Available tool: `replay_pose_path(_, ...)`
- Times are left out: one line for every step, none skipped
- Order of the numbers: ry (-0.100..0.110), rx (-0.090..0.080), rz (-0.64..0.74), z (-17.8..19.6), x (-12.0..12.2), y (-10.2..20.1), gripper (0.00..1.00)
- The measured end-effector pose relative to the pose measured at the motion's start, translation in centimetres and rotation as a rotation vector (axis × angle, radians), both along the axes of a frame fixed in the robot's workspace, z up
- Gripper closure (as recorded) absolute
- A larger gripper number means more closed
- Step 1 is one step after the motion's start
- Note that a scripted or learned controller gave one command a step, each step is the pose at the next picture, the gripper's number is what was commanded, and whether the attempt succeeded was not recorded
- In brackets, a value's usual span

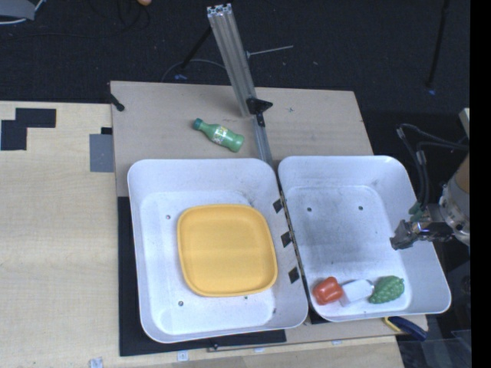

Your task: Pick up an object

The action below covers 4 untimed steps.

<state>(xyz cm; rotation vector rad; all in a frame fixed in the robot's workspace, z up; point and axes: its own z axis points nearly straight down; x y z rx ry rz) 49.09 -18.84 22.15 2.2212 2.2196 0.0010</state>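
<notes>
Claw (404, 236) over right bin's (345, 167) rim, fingers hard to make out.

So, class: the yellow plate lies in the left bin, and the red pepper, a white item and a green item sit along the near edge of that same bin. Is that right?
Not quite. The yellow plate is in the left bin, but the red pepper, white item and green item sit along the near edge of the right bin, as the camera view shows.

One fixed camera looks down at a slant on both white bins (153, 198).
</notes>
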Motion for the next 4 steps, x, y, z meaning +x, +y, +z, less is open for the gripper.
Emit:
replay_pose_path(0.001,0.001,0.005,1.1,1.1,5.4,1.00)
replay_pose_path(0.003,0.000,0.004,0.7,3.1,10.8,1.00)
replay_pose_path(0.003,0.002,0.005,0.2,3.5,16.8,1.00)
replay_pose_path(0.002,0.001,0.004,1.5,4.6,21.7,1.00)
